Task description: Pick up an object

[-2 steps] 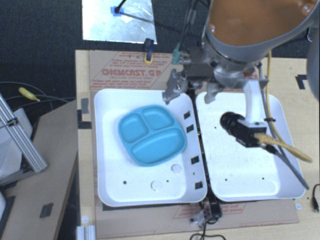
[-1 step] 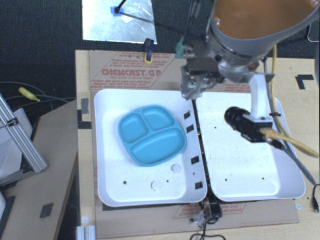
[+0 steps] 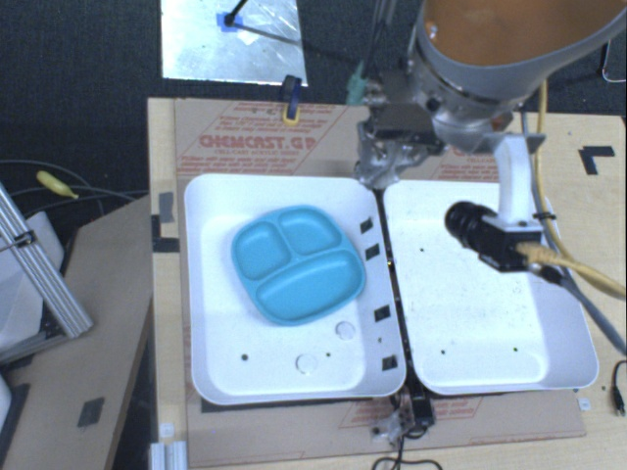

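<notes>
A blue divided plate (image 3: pixel 297 264) lies flat in the left bin (image 3: pixel 220 360), a little above the bin's middle. Two small pale discs (image 3: pixel 345 331) rest on the bin floor just below the plate. My gripper (image 3: pixel 374 167) hangs over the far edge of the bins, right above the divider between them. It is above and to the right of the plate and apart from it. The grey arm with its orange band (image 3: pixel 509 18) takes up the upper right.
The right bin (image 3: pixel 490 360) sits beside the left one. A black cylinder on a white bracket (image 3: pixel 482 231) with a yellow cable hangs over it. Black clips (image 3: pixel 382 311) line the divider. A yellow-and-blue clamp (image 3: pixel 291 100) and a metal sheet (image 3: pixel 230 27) lie beyond the bins.
</notes>
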